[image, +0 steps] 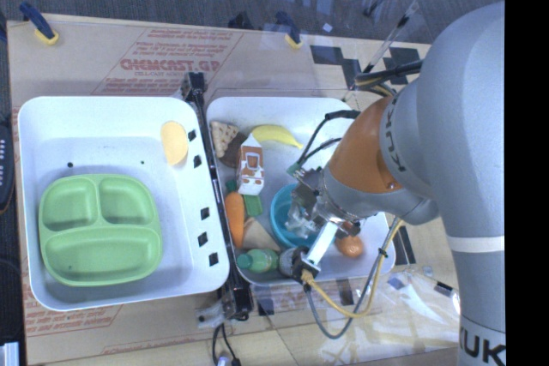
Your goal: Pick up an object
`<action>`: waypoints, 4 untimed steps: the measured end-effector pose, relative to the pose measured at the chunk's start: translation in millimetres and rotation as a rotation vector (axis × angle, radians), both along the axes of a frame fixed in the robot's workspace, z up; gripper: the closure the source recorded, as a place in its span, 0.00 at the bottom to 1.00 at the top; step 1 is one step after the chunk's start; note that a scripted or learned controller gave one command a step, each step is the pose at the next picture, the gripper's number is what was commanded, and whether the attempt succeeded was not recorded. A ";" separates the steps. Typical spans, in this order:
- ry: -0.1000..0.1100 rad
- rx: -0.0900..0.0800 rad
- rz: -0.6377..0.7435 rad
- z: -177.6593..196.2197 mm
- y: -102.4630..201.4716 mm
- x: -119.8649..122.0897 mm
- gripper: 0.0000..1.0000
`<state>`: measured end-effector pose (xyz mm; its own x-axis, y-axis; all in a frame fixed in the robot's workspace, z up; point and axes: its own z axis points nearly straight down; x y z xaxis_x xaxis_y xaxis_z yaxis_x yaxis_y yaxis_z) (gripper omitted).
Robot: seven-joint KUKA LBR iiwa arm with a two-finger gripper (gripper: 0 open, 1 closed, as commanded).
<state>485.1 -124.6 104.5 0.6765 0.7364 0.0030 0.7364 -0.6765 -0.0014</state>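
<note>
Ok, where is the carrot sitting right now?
The carrot lies in the right bin, along its left wall, below the small carton and left of the blue bowl.

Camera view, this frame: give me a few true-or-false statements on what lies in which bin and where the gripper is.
1. The green tray lies in the left bin. True.
2. The banana lies in the left bin. False: it is in the right bin.
3. The gripper is over the right bin. True.
4. The carrot lies on the green tray. False: it is in the right bin, by the divider.
5. A blue bowl sits in the right bin. True.
</note>
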 end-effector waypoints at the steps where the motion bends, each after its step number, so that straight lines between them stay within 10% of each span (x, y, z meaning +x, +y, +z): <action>1: -0.001 -0.001 0.000 0.1 -0.2 0.1 0.00; 2: 0.010 -0.001 -0.121 -8.4 33.0 61.0 0.00; 4: 0.014 0.000 -0.200 -11.4 27.2 87.5 0.00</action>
